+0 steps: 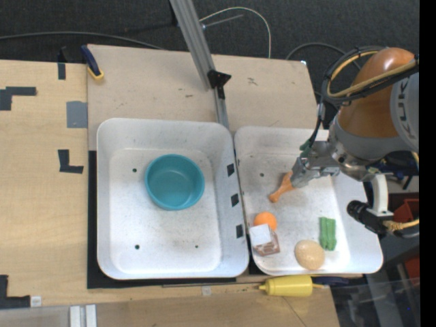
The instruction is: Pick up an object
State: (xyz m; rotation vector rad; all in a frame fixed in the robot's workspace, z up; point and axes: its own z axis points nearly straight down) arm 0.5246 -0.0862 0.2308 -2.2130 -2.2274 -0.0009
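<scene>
The pincer (298, 173) is positioned low over the upper part of the right bin (354, 261), reaching in from the right; whether it is apart or together cannot be told from this angle. An orange carrot-shaped object (280, 190) lies tilted directly at the pincer tip, its upper end touching or just under the pincer; a grip on it cannot be confirmed. Lower in the same bin are a small orange ball (266, 219), a white-and-brown block (263, 240) touching it, a tan egg-shaped object (309, 255) and a green strip (328, 233). The left bin (116, 182) contains a teal bowl (175, 181). A yellow bottle (289, 286) lies on the desk (41, 203) just below the right bin.
</scene>
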